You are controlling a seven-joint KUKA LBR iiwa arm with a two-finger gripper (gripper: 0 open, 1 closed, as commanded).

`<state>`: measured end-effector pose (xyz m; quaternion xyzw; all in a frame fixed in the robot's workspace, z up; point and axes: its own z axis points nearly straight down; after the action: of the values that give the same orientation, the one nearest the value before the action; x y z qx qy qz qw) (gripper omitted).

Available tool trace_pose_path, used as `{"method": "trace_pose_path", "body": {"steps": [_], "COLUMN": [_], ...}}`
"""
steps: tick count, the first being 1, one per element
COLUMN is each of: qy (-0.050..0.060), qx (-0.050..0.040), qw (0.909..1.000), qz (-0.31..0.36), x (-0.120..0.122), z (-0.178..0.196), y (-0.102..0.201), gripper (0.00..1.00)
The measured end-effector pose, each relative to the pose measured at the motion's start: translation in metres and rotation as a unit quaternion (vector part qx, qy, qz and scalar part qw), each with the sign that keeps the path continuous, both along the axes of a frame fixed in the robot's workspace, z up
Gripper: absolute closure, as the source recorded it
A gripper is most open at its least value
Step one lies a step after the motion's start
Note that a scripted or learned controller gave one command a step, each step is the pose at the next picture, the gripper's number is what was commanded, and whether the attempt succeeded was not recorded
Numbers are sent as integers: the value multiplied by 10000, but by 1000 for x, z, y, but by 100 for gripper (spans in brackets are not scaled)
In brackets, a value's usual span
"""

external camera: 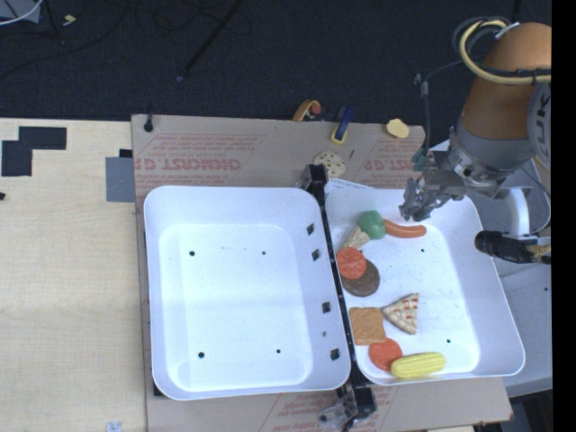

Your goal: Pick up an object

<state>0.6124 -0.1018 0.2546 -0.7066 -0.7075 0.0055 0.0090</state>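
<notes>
Corn cob (pixel 417 364) lies low; hand (pixel 416 207) hovers above sausage (pixel 404 231).

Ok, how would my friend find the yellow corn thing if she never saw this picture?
Look in the right white bin, the one full of toy food. Go to its near edge, at the bottom of the picture, where the yellow corn cob lies beside a round red piece. It is the bin's one long, all-yellow piece.
</notes>
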Motion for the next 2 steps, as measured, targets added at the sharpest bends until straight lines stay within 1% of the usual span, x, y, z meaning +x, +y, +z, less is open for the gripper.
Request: {"method": "trace_pose_path", "body": {"steps": [1,2], "qy": [-99,-163], "qx": [-16,-19], "qw": [9999,9999], "qz": [22,25], "x": [33,33], "z": [5,137], "y": [56,102], "gripper": [100,100]}}
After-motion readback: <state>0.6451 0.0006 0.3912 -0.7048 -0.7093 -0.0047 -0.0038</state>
